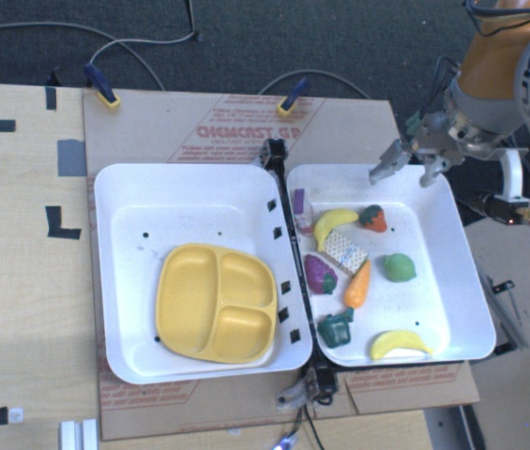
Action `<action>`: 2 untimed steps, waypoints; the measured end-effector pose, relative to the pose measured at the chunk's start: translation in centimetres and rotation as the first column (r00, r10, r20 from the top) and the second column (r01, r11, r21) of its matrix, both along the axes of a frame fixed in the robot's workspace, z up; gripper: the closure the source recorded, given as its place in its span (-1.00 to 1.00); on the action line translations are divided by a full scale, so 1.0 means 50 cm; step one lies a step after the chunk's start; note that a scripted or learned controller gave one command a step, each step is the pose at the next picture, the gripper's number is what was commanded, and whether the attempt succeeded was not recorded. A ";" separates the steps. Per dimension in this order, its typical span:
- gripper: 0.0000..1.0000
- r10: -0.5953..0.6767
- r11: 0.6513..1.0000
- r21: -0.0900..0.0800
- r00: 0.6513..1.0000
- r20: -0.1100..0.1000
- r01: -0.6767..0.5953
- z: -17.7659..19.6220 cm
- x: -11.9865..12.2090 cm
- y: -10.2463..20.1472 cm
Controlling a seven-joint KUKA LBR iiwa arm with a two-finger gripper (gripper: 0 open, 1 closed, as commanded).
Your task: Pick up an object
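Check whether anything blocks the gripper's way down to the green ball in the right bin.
Nothing visible does. The gripper hangs open above the far rim of the right bin, and the green ball lies nearer the camera on bare bin floor. The strawberry and the carrot sit off to its side, apart from it.

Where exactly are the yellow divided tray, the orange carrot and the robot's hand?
Yellow divided plastic tray (216, 303), camera view, on its centre ridge.
Orange toy carrot (358, 285), camera view, mid-body.
Robot's hand (407, 171), camera view, midway between its two fingertips.
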State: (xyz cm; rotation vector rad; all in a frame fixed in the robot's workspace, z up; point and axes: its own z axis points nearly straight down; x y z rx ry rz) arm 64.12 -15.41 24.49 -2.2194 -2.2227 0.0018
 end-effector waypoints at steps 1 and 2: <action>-1.00 -0.001 1.000 0.001 1.000 -0.002 0.001 -0.187 -0.083 -0.055; -1.00 0.001 1.000 0.001 1.000 0.001 -0.001 -0.311 -0.130 0.062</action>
